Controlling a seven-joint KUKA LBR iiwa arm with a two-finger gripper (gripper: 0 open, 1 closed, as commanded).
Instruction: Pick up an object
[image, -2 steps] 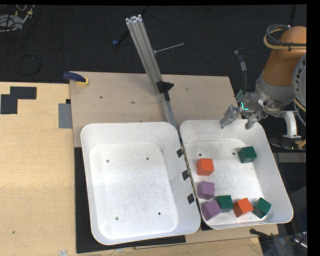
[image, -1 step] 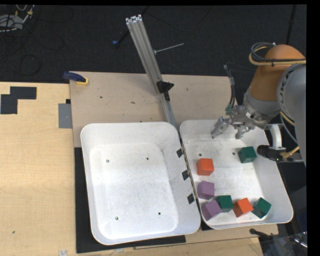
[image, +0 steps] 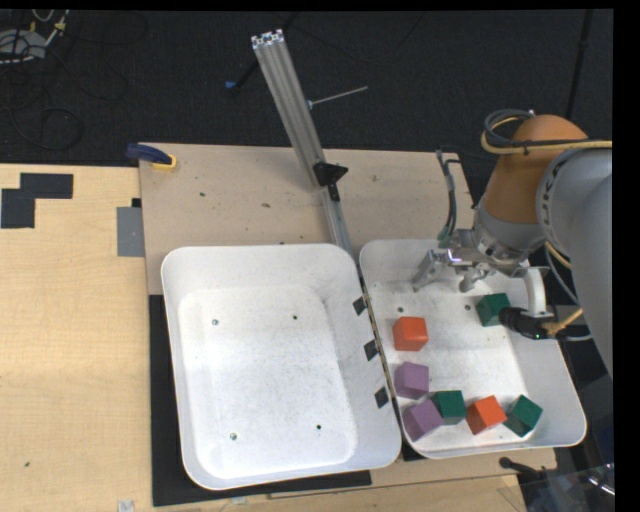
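Blocks, seven small cubes in orange (image: 410, 333), purple (image: 411, 380) and green (image: 491, 309), lie loose in the right-hand shallow white bin (image: 560, 385), where the grey arm's gripper (image: 446, 264) hangs spread and holding nothing near the far wall, risking closing on air.

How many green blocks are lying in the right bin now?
3. One green block lies near the tool at the bin's upper right; another sits in the bottom row; the third is at the lower right corner.
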